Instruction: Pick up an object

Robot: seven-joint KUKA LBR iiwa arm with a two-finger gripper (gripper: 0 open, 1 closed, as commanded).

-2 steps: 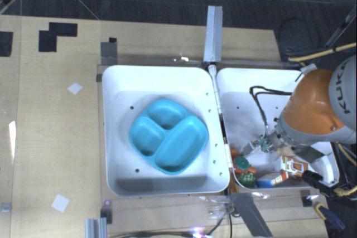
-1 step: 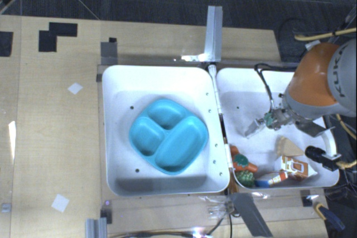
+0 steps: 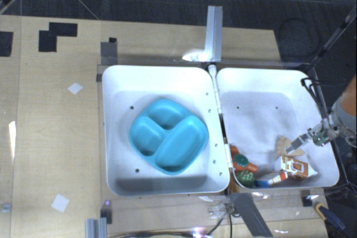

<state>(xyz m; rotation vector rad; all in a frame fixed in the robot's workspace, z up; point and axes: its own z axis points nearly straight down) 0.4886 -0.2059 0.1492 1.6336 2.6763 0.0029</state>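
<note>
Small carton [image 3: 294, 166] below gripper [image 3: 299, 141]

Bench [image 3: 50, 136]: pale wood, held two white bins side by side.
Left bin [image 3: 117, 120]: on bench.
Right bin [image 3: 262, 92]: touching left bin.
</note>
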